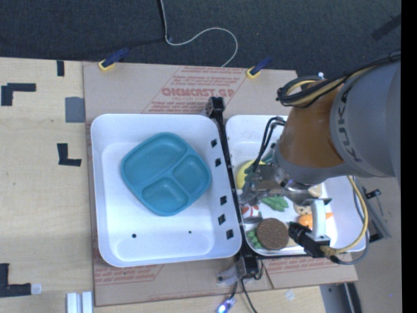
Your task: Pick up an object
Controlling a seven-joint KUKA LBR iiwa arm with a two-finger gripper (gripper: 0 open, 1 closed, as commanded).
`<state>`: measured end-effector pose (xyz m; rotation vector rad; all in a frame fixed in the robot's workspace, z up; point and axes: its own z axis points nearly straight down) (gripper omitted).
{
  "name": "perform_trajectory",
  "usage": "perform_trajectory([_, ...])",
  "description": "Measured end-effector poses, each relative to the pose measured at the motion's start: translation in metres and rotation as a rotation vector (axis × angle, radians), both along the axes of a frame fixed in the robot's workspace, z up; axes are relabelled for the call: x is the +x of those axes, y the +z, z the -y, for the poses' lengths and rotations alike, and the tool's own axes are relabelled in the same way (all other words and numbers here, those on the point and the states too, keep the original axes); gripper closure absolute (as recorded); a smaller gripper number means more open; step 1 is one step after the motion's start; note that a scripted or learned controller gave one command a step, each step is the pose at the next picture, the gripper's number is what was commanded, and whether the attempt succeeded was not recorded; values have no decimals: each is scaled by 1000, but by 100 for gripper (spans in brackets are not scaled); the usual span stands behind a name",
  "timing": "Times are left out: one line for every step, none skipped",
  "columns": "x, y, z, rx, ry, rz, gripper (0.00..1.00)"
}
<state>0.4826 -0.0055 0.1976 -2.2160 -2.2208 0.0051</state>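
My gripper [258, 192] is down in the right bin [244, 130], near its left wall, with the grey and orange arm [326, 129] covering much of that bin. Around it lie small toy items. A yellow piece [245, 171] is just above-left of the gripper, and a green piece [275, 203] is just to its lower right. A brown round disc [271, 233] rests toward the front, an orange piece [304, 220] sits to its right, and a small red-and-white bit [248, 209] is below the gripper. I cannot tell whether anything is held.
The left bin [107, 175] holds a blue divided plate [166, 173]. A black divider with clips [225, 175] runs between the bins. Cables [355, 240] loop off the wrist over the right bin's front right corner. Cardboard [189, 87] lies under both bins.
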Motion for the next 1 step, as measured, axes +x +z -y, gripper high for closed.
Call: perform_trajectory([3,109,-10,0,1,16,100])
